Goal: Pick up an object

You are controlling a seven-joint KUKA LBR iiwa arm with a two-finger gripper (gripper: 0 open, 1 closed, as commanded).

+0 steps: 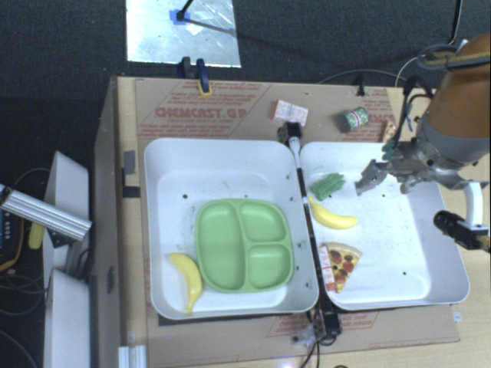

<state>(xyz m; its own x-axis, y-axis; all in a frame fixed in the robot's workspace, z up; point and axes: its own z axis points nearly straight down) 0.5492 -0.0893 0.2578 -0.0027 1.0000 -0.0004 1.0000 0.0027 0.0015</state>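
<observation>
Gripper (371,179): jaw state indiscernible, right of green toy (328,185). Banana (333,217), pizza slice (338,264) below that toy.

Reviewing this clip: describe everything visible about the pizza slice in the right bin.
The pizza slice is a small toy wedge, seemingly plastic, with a tan crust edge and a red top dotted with dark and pale toppings. It lies flat on the floor of the right bin, in the near-left corner, against the divider between the two bins. Its point faces away from the divider. A yellow banana lies just beyond it, apart. Nothing rests on it.
</observation>
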